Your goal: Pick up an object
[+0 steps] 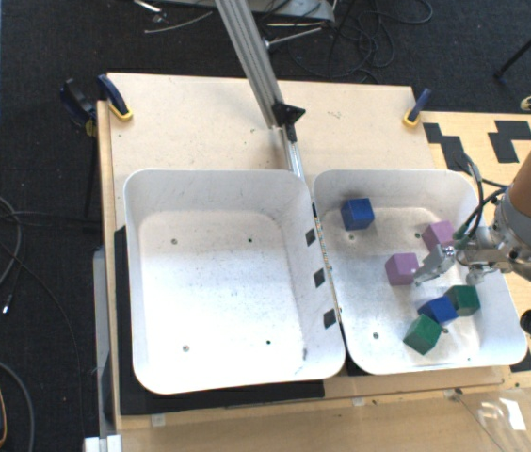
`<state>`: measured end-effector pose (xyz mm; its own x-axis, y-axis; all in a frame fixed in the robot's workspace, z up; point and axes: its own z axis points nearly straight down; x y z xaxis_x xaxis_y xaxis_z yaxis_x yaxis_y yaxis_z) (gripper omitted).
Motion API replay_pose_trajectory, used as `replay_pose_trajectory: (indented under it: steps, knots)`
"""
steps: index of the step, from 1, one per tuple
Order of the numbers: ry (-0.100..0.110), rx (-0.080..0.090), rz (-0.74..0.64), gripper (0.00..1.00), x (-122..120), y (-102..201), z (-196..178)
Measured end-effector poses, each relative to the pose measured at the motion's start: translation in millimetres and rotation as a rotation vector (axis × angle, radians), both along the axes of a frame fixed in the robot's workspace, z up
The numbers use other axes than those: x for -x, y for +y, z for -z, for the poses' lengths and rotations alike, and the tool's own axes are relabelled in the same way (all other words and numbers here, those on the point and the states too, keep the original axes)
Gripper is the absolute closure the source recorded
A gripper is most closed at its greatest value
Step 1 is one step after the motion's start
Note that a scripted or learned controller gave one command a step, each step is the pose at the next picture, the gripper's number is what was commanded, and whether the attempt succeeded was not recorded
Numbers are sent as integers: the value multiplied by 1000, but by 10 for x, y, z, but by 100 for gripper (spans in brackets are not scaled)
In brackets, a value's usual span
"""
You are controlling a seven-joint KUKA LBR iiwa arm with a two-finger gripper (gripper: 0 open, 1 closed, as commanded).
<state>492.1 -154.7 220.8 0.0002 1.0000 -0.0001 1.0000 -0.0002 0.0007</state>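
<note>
The right bin (491, 351) holds several small blocks. A blue cube (357, 213) lies near its back left. A purple cube (401, 268) sits mid-bin, with a second purple cube (438, 234) behind it to the right. Toward the front right are a blue block (438, 309), a green block (466, 299) touching it, and another green block (423, 333) closest to the front. My gripper (438, 266) reaches in from the right and hangs over the bin just right of the mid-bin purple cube, between the two purple cubes and the blue block. I see nothing held in it.
The left bin (143, 205) stands beside the right one, sharing a raised middle wall (322, 271). A slanted metal rail (251, 50) runs from the back down to the bins' junction. Clamps (115, 97) sit at the bench's back corners.
</note>
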Motion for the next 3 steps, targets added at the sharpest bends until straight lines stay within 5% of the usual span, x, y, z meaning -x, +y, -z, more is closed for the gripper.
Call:
replay_pose_trajectory:
  steps: [1,2,3]
  knots:
    - [-7,5,2,0,15,-322,-736]
    - [7,-2,-3,0,-330,-161,612]
    - [-5,4,-5,0,-671,324,1250]
